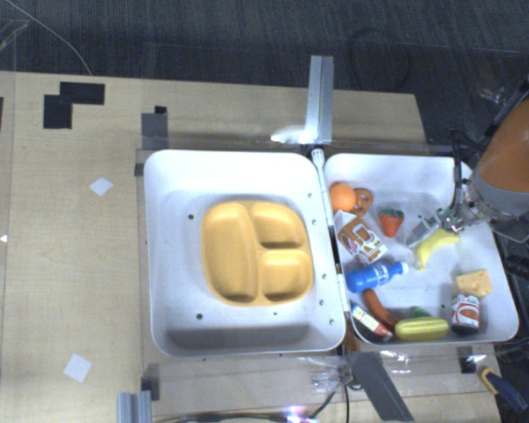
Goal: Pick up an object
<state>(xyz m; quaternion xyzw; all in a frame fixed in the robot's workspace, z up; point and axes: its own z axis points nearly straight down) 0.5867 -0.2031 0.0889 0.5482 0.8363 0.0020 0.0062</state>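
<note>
Banana (435, 246) is seen in the right bin (423, 173), upper-right part, directly under the gripper (450, 219); tips appear to touch its upper end. Whether the gripper is open or closed cannot be told, and no grasp is confirmed. Arm with orange band (514, 152) is positioned over the bin's right edge.

Right bin contents: strawberry (391, 222) left of the banana, orange (342, 196) at upper left, white-and-orange carton (361, 240) below it, blue bottle (373, 277) mid-left, cheese wedge (474, 283) at right, small bottle (465, 314) below that, yellow-green pod (420, 329) along the front wall, red sausage (376, 311) at front left.

Left bin (172, 263): a yellow three-compartment tray (254, 250) is held at centre.
</note>
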